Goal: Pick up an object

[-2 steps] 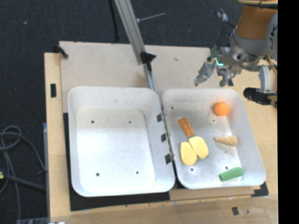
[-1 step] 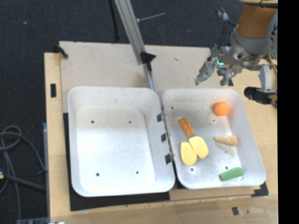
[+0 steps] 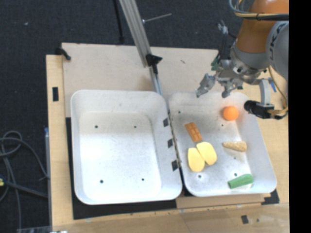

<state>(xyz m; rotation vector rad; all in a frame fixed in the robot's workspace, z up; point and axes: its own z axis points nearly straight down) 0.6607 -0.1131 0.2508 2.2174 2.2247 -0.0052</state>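
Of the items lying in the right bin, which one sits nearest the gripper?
The orange ball, at the bin's far side just below the gripper. The brown block, two yellow pieces, tan piece and green piece all lie farther toward the near edge.

No text, label, brand, number or sign can be read on anything here.

A pale wooden bench (image 3: pixel 107 64) carries two shallow white bins side by side. The left bin (image 3: pixel 121 144) sits toward the bench's left edge, the right bin (image 3: pixel 257 144) toward its right edge, their inner rims touching at mid-bench.
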